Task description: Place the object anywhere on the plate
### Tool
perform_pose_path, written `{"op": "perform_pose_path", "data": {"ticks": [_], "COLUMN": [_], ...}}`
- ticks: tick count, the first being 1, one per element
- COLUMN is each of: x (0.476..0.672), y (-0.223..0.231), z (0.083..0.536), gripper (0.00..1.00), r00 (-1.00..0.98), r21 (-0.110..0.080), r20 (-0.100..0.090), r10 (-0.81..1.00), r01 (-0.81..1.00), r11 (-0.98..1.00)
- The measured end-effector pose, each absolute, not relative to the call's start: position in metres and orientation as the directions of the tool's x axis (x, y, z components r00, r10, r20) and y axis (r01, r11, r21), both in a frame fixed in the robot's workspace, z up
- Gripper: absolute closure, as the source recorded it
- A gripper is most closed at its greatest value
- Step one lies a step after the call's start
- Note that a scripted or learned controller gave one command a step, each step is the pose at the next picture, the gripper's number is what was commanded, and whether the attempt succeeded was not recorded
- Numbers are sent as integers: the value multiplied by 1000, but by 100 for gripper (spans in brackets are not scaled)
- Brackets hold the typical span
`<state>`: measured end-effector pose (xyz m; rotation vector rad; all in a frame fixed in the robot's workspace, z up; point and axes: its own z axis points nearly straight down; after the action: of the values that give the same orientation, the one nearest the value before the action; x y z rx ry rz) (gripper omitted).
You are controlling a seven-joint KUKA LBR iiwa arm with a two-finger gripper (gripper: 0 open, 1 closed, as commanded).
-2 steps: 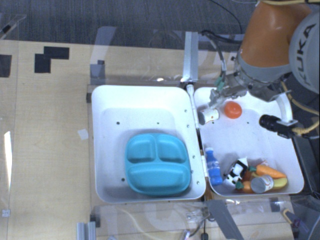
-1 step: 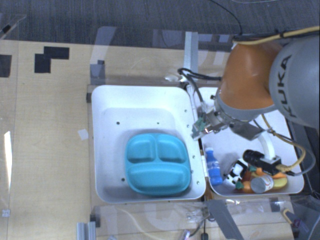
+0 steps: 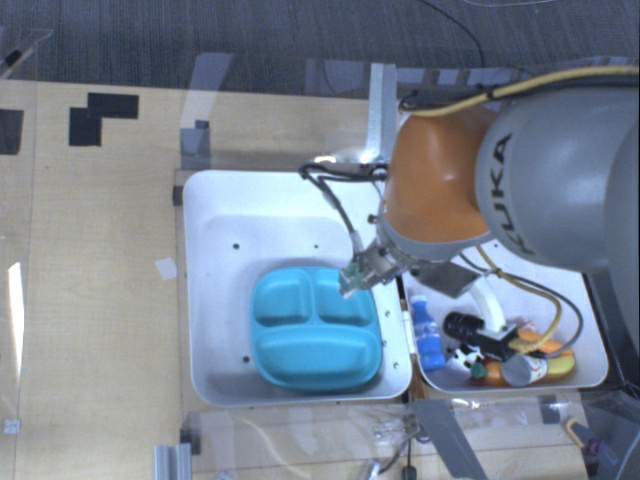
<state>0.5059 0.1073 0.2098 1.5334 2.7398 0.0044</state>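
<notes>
1. Plate (image 3: 315,333): your blue divided target lies in the left white bin (image 3: 215,268).
2. Your claw (image 3: 357,276) hovers over the plate's upper right corner; I cannot tell its grip or any object held.
3. Right of the plate, a second bin (image 3: 595,353) holds clutter.
4. Pale wooden surface (image 3: 90,268) extends left of the plate.

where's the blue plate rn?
The blue plate lies in the left white bin, toward its front right corner, with the gripper over its upper right edge.
</notes>
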Motion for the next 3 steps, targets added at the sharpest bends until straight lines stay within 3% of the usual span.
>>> {"op": "perform_pose_path", "data": {"ticks": [1, 2, 3], "x": [517, 562, 606], "y": [78, 126, 61], "z": [185, 138, 189], "gripper": [100, 100, 100], "r00": [-779, -859, -984], "r21": [4, 5, 4], "r20": [-2, -3, -10], "r10": [627, 513, 179], "r01": [627, 513, 179], "r11": [779, 859, 984]}}
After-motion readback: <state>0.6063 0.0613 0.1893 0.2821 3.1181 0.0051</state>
